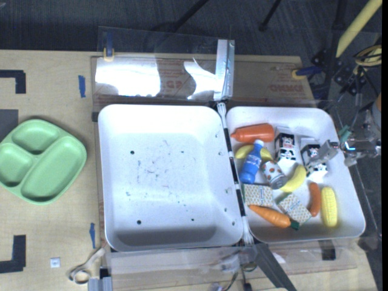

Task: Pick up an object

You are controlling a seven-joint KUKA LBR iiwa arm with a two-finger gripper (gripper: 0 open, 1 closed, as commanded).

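The arm [359, 147] is reaching in across the right-hand wall of the right bin [348, 228], with its wrist extending roughly level toward the bin centre. The jaws are hovering just inside that wall, over the far half of the bin. The arm is showing blurred and partly see-through, so how far apart the jaws are standing, and whether anything is lying between them, cannot be told.

A small black-and-white toy [315, 162] is lying directly beside and just below the jaws, on their bin-centre side; whether they are touching cannot be told. A banana [294, 179] is resting near the jaws, further toward the bin centre, with its long axis running diagonally from the front-centre up toward the jaws. An ear of corn [328, 206] is lying on the front-rim side of the jaws, its long axis pointing from front rim to back. An orange chilli-shaped piece [313, 199] is lying just beside the corn, parallel to it. A blue bottle [251, 163] is lying well apart from the jaws, near the wall shared with the left bin [115, 162], its white cap pointing toward the back. A carrot [253, 132] is lying crosswise along the back wall.
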